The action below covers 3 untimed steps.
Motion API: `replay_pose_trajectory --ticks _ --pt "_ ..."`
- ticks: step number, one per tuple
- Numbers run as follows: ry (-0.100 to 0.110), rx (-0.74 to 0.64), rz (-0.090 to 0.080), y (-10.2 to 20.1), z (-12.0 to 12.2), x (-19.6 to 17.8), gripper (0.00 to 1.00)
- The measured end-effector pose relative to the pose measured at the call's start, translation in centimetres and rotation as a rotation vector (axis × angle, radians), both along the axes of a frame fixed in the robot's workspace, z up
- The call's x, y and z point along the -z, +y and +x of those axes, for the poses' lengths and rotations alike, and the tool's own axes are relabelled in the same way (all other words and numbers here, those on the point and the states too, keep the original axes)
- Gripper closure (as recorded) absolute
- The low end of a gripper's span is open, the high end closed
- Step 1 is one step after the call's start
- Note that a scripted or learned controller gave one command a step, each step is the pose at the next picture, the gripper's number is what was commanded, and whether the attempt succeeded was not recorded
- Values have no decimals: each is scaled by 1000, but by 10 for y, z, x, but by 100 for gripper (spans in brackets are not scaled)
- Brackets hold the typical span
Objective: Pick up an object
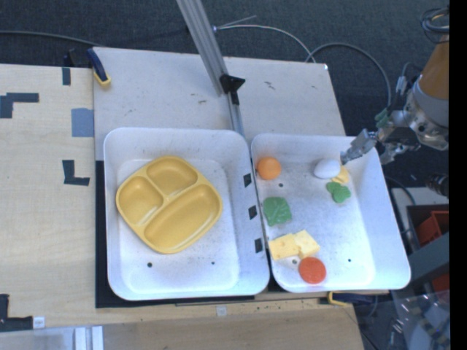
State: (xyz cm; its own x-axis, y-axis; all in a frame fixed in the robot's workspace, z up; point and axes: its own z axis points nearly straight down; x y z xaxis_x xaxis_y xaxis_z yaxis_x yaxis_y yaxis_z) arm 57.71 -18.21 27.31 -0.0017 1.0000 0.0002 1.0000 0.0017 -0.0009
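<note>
The scene was evenly and brightly lit from above, with soft, short shadows. The two white bins (182,141) glared slightly, washing out their surfaces. The image was low in resolution and mildly soft throughout. The dark floor (292,13) beyond the counter (44,144) looked grainy.

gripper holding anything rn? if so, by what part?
Cannot tell. The gripper sits low over the white piece and yellow piece in the right bin; nothing visibly held.

dark carpet floor (44,6), pale wooden bench (44,195), slanting metal pole (198,28).
</note>
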Motion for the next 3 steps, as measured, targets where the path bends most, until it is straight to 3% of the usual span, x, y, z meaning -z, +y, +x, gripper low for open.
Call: replay_pose_trajectory --ticks 1,2,3 --pt "8 1 0 -24 30 130 0" --pt "2 -6 1 91 44 187 0" --pt "2 1 -1 82 26 185 0"
